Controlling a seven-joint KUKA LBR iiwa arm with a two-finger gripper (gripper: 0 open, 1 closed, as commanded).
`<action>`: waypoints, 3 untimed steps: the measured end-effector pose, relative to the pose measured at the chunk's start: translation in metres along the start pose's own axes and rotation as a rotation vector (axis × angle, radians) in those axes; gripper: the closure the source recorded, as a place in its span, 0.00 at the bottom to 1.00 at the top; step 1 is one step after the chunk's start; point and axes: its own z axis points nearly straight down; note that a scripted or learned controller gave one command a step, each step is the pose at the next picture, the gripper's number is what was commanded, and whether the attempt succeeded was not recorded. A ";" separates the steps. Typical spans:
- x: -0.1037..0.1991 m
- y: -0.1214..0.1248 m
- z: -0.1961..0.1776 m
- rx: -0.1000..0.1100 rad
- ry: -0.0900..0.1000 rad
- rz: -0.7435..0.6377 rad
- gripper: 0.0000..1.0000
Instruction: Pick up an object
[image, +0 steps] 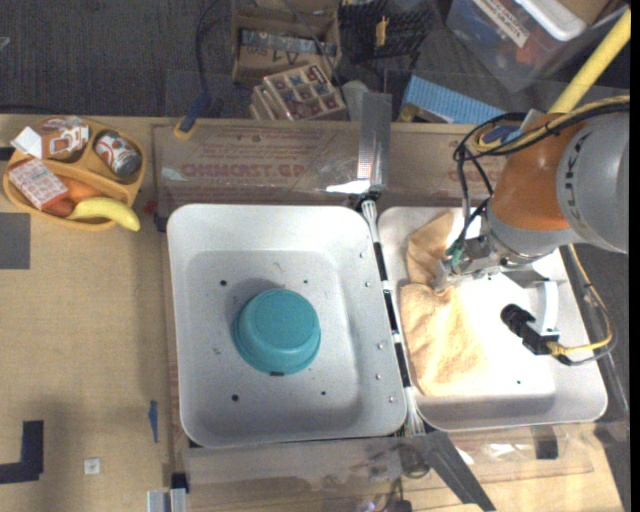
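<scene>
Beige cloth (440, 335) lies crumpled along the left side of the right bin (520, 405), its upper end lifted. Over that raised end sits the gripper (452, 272), its tips buried in fabric, their spread impossible to tell. A teal bowl (278, 330) rests upside down in the left bin (200, 240).

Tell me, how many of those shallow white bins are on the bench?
2. The left bin holds an upside-down teal bowl. The right bin holds a crumpled tan cloth, with the arm's gripper at the cloth's upper part. None seem hidden.
</scene>
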 end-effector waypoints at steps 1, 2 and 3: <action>0.000 0.000 0.000 0.000 0.000 -0.001 0.00; -0.011 0.057 0.013 0.007 -0.001 -0.114 0.00; -0.011 0.058 0.001 0.002 -0.002 -0.115 1.00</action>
